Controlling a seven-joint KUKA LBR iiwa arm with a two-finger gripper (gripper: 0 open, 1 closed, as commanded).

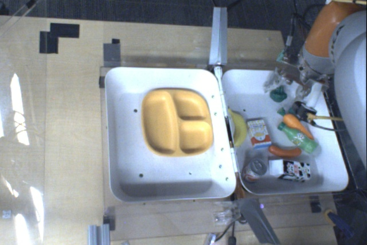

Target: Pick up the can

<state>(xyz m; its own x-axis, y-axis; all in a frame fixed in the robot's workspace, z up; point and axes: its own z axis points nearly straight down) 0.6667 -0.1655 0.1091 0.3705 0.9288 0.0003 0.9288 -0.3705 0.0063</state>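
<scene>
2 white bins: left bin (123,123) holds 1 yellow divided tray (175,121). Right bin (332,178) holds 1 can (256,167), at its near-left corner. Just right of the can: 1 black-and-white carton (296,168); behind it: 1 sausage (284,151), 1 green bottle (298,136), 1 small box (259,132), print unreadable. Gripper (295,78) hovers far from the can at the bin's back; can't tell its state.

The claw (289,78) hangs over the right bin's (338,178) far end; the can (256,167) lies at the near-left corner, the carton (297,168) right of it, the tray (176,121) in the left bin (123,140)
</scene>
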